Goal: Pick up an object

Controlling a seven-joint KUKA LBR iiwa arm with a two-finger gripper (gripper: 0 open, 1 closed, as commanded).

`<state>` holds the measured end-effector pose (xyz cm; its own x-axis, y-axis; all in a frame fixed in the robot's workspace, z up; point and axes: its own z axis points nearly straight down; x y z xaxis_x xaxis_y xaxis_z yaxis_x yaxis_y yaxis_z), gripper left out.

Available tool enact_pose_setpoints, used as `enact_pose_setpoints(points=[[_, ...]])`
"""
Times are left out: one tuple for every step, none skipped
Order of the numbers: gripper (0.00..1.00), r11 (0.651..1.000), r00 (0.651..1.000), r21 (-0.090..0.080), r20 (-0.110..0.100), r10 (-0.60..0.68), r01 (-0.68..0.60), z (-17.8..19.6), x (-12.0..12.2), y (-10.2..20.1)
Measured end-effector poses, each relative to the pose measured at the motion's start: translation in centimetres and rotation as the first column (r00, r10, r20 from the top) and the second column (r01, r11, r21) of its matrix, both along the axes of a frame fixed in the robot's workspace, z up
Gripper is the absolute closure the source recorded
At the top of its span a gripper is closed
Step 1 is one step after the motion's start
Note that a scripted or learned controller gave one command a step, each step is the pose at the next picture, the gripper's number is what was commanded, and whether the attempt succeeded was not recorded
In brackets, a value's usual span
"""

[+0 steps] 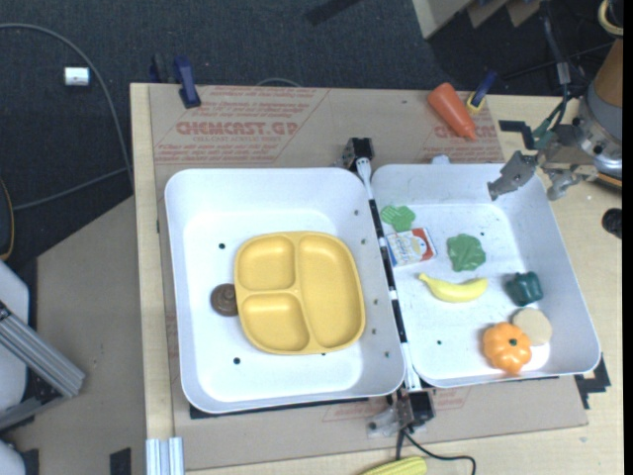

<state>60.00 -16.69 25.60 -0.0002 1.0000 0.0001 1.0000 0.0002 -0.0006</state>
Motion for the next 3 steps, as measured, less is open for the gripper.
enact_pose_setpoints(points=[[0.00, 1.000, 1.000, 0.001, -0.002, -0.001, 0.001, -16.5, -3.6, 1.2], [0.00, 1.000, 1.000, 0.002, -0.003, 0.001, -0.001, -17.2, -3.8, 3.9], [0.00, 1.000, 1.000, -0.001, 0.002, 0.000, 0.000, -17.1, -0.6, 3.3]])
